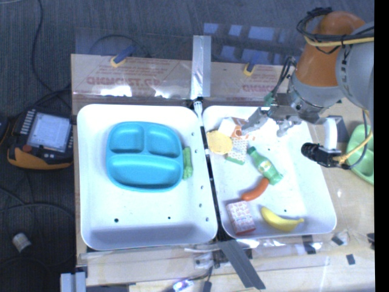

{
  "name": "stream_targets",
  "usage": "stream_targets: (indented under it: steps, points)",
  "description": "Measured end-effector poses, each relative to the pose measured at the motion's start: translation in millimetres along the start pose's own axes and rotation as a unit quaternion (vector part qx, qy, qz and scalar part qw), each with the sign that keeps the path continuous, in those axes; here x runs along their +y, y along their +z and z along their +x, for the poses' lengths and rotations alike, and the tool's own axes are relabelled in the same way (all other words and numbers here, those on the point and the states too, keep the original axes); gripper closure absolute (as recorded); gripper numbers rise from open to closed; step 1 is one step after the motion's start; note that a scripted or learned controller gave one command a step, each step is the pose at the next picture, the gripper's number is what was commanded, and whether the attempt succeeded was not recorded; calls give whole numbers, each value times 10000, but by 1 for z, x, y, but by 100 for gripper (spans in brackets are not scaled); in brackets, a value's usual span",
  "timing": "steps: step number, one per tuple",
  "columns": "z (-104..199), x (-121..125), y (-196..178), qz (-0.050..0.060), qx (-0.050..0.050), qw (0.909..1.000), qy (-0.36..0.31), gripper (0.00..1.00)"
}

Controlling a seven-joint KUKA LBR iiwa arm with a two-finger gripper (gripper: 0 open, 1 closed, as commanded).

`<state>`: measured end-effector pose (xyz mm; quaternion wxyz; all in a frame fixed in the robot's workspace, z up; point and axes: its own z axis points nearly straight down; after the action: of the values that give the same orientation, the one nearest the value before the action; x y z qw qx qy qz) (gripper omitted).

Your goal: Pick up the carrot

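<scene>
Carrot (255, 189) lies wedged against the green bottle (265, 166); my tool (272, 119), fingers spread and empty, hovers well apart, so I risk snagging the bottle.

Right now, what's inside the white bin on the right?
The right white bin holds an orange carrot, a yellow banana, a green bottle, a pink-checked block and yellow and white toy foods. The gripper covers part of the far corner.

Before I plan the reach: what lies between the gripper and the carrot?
In the camera view, a green bottle lies between the gripper and the carrot, its lower end close to the carrot.
</scene>
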<state>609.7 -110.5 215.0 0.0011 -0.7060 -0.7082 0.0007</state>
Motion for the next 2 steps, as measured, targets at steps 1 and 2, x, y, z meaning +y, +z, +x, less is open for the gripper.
stream_targets:
  steps: [1,2]
  points:
    - [-89,6,21,4,-13,9997,247,0]
    - [-68,-45,39,9,-1,9818,1897,0]
